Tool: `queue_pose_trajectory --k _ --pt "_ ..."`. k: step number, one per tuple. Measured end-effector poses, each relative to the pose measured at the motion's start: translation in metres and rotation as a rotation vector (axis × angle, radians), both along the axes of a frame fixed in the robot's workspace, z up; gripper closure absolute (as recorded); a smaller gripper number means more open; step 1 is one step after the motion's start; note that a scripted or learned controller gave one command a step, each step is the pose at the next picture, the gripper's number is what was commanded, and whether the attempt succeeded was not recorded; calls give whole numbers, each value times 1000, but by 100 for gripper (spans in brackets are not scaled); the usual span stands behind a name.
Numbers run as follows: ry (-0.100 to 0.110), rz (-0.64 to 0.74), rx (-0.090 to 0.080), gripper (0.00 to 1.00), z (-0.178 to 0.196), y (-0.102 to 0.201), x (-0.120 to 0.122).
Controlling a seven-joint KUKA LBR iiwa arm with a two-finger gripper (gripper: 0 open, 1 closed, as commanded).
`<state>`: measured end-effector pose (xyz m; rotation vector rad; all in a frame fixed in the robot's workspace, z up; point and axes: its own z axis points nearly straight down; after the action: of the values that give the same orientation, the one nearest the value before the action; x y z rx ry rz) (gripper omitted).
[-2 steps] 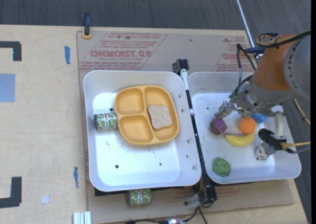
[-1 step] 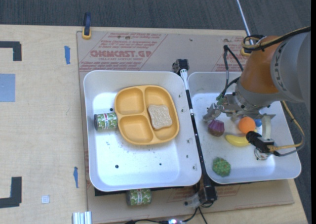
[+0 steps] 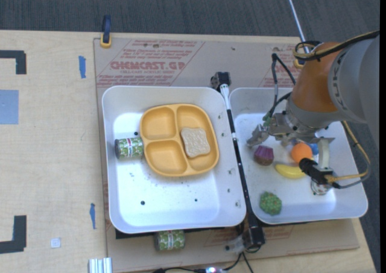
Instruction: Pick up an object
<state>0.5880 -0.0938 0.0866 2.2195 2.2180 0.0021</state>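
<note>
Orange ball [image 3: 301,152], banana [image 3: 290,171] and purple fruit [image 3: 263,155] are lying crowded in the right bin [image 3: 350,205] beneath the hand [image 3: 283,133]. Whether it is open or closed, I cannot tell. Descending here, it is risking nudging neighbours or a round piece rolling away.

— What sort of place are you looking at?
— A robotics lab. You see a plywood bench [image 3: 48,145] marked with tape, and on it two white bins [image 3: 120,205] beside a cabled grey-and-orange arm [image 3: 338,85].
</note>
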Motion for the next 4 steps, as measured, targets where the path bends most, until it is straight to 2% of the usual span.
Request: queue_pose_trajectory --k 1,2,3,4 --pt "-1 0 1 0 0 0 -16" --pt "1 0 2 0 0 -1 -12" --pt "-1 0 1 0 0 2 -27" --pt "-6 -1 -1 100 12 1 -25"
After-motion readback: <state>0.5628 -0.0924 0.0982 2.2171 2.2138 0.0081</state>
